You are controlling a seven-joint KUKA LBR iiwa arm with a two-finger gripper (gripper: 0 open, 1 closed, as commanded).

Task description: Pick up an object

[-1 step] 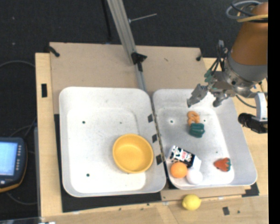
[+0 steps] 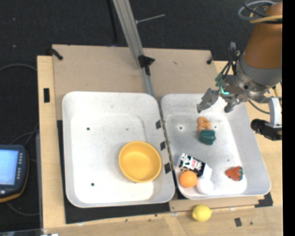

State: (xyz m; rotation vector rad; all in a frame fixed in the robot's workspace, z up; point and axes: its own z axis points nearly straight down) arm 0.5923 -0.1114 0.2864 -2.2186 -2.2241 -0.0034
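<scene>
My gripper point(image 2: 218, 103) hangs over the far part of the right bin point(image 2: 250, 146), its two fingers spread apart with nothing between them. Just below it in the bin lie a small orange-tan piece point(image 2: 203, 123) and a dark green pepper-like object point(image 2: 207, 136), touching each other. Nearer the front of that bin sit a black-and-white carton point(image 2: 192, 164), an orange ball point(image 2: 188, 179), a white ball point(image 2: 205, 185) and a red strawberry-like object point(image 2: 234, 173). A yellow bowl point(image 2: 140, 161) rests in the left bin point(image 2: 88, 132).
A yellow lemon point(image 2: 201, 213) lies on the bench outside the right bin's front edge. A grey metal pole point(image 2: 132, 33) slants up from between the bins. A screen device point(image 2: 7, 171) sits at the far left, off the bench.
</scene>
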